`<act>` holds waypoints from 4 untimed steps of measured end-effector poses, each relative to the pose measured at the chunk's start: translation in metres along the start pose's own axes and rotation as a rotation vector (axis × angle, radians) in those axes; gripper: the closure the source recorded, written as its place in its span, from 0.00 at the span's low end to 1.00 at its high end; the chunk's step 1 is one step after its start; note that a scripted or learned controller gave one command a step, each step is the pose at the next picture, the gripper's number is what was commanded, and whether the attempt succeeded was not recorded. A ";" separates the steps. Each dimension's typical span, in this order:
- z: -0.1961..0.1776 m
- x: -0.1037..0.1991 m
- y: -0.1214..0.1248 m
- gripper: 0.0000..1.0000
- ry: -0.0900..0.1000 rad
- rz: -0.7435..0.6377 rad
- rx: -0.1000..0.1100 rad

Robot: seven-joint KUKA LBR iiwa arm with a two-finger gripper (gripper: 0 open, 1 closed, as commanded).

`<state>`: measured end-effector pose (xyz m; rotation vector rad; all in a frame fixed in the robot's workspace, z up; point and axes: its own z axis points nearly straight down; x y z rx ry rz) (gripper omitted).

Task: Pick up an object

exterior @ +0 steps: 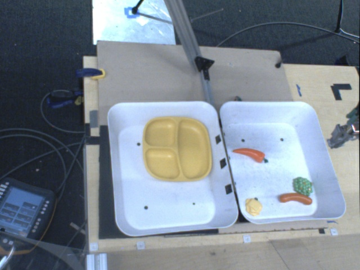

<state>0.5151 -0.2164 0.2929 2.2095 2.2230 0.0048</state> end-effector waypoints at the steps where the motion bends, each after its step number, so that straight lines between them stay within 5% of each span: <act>1: -0.001 0.053 0.027 1.00 0.003 -0.005 0.002; 4: 0.023 0.216 0.089 1.00 0.005 -0.005 0.004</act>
